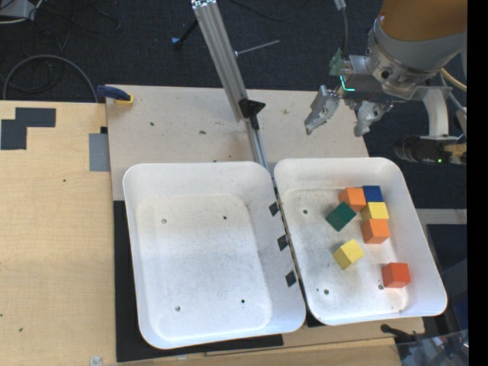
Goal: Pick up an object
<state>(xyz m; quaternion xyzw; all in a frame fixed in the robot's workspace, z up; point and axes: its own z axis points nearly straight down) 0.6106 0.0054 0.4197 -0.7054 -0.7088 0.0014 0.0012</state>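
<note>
My gripper (pixel 339 118) hangs high above the far edge of the right bin (pixel 427 269), fingers spread apart and nothing between them. Down in that bin lie several small blocks: a green one (pixel 341 216), a yellow one (pixel 348 253), a red one (pixel 395 274), and a tight cluster of an orange block (pixel 353 197), a blue block (pixel 372 194), a small yellow block (pixel 378 210) and another orange block (pixel 375 229). The blocks sit in front of and slightly right of the gripper in the view.
The left bin (pixel 145 280) stands beside the right one, with black clips (pixel 282 242) along the shared edge. A slanted aluminium rail (pixel 225 63) rises behind the bins. A blue-and-yellow clamp (pixel 114 94) sits at the bench's far left corner.
</note>
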